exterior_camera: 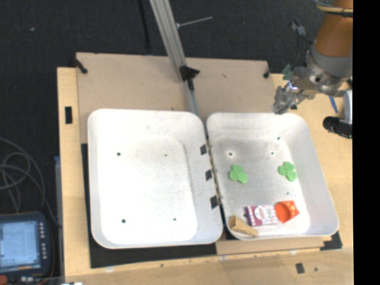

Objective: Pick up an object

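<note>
on a tan bench [249, 76] seen from above, two shallow white bins sit side by side, the left bin [145, 177] beside the right bin [309, 159], which carries every candidate for the pick. the grey arm [332, 37] with its orange band reaches in from the right, its gripper [284, 101] poised over the far rim of the right bin, well apart from all the objects; whether the pincer is wide or narrow cannot be told at this size, and nothing is seen held in it. along the near edge of the right bin lie a purple and white carton [261, 215], an orange-red piece [286, 211] touching its right end, and a tan scrap [241, 224] at its left. two small green shapes [238, 173] [288, 170] lie apart mid-bin. the likely trouble: the near cluster is crowded against the bin wall, so a descent there could strike the rim or nudge neighbours, while the flat green pieces may slip a closing grip.
</note>
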Tool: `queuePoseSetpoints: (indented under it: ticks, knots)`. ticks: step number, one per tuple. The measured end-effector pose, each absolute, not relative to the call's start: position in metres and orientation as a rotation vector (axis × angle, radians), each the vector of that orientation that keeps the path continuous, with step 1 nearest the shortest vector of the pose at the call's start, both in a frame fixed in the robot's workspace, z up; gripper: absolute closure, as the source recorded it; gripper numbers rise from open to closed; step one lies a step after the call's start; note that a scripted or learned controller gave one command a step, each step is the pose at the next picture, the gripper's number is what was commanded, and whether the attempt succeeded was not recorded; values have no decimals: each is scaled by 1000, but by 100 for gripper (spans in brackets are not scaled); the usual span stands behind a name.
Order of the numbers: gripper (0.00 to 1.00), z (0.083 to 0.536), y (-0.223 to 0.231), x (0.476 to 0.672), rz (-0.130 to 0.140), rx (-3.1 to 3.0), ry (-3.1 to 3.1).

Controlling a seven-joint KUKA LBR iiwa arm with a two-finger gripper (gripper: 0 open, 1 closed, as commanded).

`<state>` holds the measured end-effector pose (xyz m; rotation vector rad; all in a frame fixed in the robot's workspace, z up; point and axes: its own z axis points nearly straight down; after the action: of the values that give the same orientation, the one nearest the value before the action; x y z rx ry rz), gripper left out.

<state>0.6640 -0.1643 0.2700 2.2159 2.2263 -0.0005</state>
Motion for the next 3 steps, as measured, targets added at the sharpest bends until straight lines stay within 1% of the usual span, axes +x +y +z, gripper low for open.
queuePoseSetpoints:
  ticks: [2,3]
  knots:
    - [100,252,-54,639,0,2216,2228]
    - [100,240,-4,645,0,2216,2229]
